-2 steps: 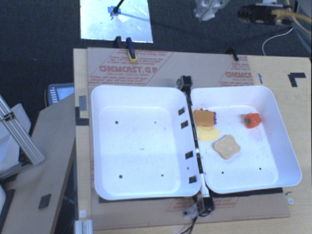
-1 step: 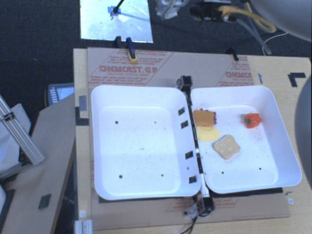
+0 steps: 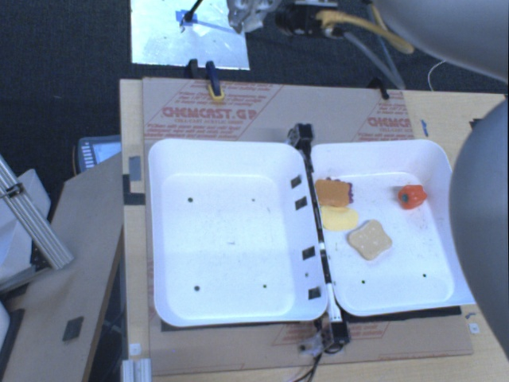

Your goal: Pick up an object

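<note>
Four small toy foods lie in the right bin (image 3: 429, 289). An orange-brown piece with a purple edge (image 3: 333, 192) sits by the bin's left wall, and a flat yellow piece (image 3: 339, 219) lies just below it. A tan toast slice (image 3: 370, 239) rests toward the middle. A red-orange pepper (image 3: 411, 196) lies further right. My gripper (image 3: 256, 5) hangs high at the top of the view, beyond the far edge of the bench and well away from both bins, with nothing seen in it.
The left bin (image 3: 231, 237) lies beside the right one, with black clips along the divider (image 3: 310, 229) between them. The grey arm (image 3: 481, 237) covers the right bin's right edge. A shiny plate (image 3: 163, 22) lies behind the bench, and a yellow clamp (image 3: 215, 92) grips the board's far edge.
</note>
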